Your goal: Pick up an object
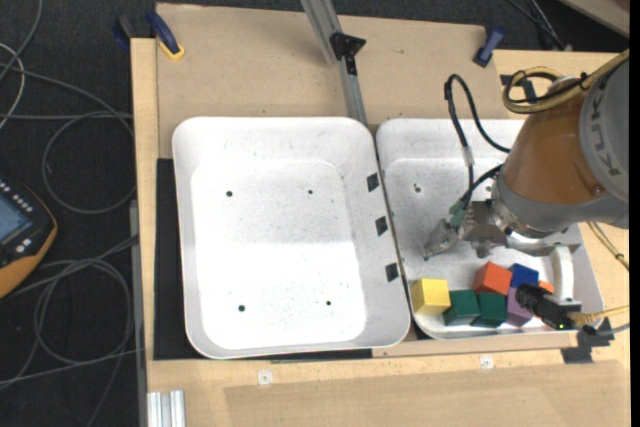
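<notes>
- Camera view, setting: a wooden bench (260, 45) stands on dark carpet strewn with cables; a metal pole (318, 5) slants in from the top and meets the bench near the gap between the two bins.
- Camera view, left bin (200, 165): a shallow white tray with a speckled floor and four dark dots.
- Camera view, right bin (400, 140): a matching tray just beside the left one. Its near edge holds a cluster of blocks: a yellow block (432, 293) at the left, a green block (470, 306) just beside it, then an orange block (493, 277), a blue block (523, 273) and a purple block (520, 305), packed close together.
- Camera view, arm (560, 165): grey with an orange band, reaching in from the right over the right bin.
- Camera view, gripper (442, 237): low over the bin floor, up and left of the blocks and apart from them. Whether it is parted or closed cannot be told; nothing is seen in its grasp.
</notes>
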`<state>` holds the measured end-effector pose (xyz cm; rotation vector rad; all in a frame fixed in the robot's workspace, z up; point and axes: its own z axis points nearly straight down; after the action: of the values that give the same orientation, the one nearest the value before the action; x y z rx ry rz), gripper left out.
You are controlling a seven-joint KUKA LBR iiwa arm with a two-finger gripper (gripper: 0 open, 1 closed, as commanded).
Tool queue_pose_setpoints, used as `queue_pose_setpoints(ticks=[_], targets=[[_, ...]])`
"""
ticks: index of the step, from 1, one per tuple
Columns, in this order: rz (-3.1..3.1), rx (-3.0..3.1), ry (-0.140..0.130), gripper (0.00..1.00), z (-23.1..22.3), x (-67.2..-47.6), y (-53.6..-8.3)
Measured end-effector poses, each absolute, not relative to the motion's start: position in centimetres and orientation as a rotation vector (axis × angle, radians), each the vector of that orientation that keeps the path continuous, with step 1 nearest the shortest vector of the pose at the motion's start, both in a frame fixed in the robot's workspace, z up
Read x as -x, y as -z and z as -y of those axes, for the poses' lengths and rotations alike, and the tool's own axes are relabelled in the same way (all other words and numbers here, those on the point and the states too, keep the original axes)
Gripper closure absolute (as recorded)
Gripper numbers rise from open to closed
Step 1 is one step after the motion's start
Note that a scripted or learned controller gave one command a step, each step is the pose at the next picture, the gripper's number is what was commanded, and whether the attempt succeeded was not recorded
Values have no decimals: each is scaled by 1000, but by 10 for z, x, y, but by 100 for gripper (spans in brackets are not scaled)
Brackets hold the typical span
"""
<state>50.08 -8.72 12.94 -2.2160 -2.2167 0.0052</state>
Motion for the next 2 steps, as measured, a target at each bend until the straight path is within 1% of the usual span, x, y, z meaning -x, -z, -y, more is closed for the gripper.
queue_pose_setpoints(ticks=[1,2], targets=[[2221,2220,3,100,87,-502,-143],[2226,2222,6,100,83,-504,-186]])
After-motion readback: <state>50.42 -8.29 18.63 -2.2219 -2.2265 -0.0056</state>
